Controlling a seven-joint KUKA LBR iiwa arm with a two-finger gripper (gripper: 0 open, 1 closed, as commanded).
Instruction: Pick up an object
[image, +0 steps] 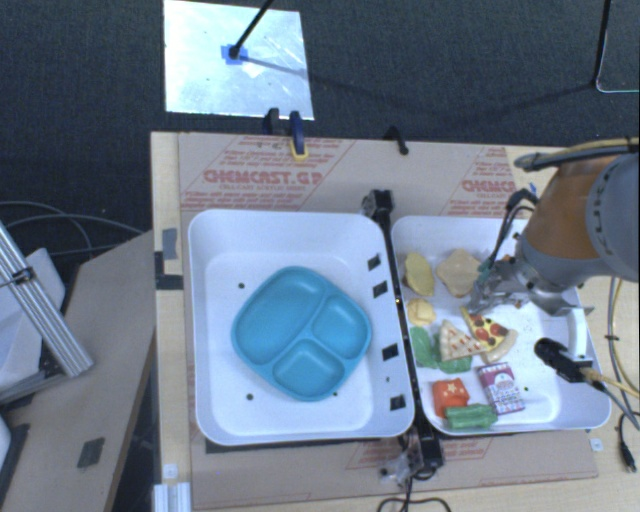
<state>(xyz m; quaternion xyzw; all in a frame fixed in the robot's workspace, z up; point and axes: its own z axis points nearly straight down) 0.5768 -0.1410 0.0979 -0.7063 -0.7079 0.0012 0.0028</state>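
The hand (487, 293) sits low over the pizza slice (490, 335); I cannot tell if it is open. The toys lie close together, so it might bump the bread (459, 270).

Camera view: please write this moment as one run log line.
arm: over right bin | end effector: low, beside pizza slice | grasp: none seen | blue tray: in left bin

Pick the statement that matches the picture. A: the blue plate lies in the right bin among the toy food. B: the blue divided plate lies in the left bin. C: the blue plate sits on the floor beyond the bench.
B: the blue divided plate lies inside the left bin, while the toy food, such as the pizza slice, lies in the right bin.
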